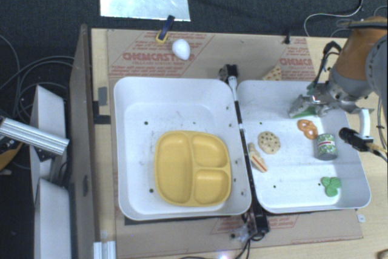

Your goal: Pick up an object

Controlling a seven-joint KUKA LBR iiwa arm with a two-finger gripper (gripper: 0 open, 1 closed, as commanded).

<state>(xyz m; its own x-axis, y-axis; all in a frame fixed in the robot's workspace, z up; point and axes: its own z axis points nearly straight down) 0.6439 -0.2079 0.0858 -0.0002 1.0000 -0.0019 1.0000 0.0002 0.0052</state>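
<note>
The right white bin (285,91) holds several small items: an orange pretzel-shaped piece (307,128), a speckled cookie (268,142), a small hot dog (259,162), a green-labelled can (326,146) and a green toy (330,185). My gripper (305,106) hangs low over the bin's far right part, just above and left of the pretzel. A bit of green shows at the gripper, and I cannot make out what it is. The grey arm with its orange band (357,57) comes in from the right.
In the left bin (133,100) lies a yellow divided plate (193,167). A white egg-like ball (180,48) and a small yellow-and-blue item (164,30) rest on the cardboard behind the bins. A black divider (239,124) runs between the bins.
</note>
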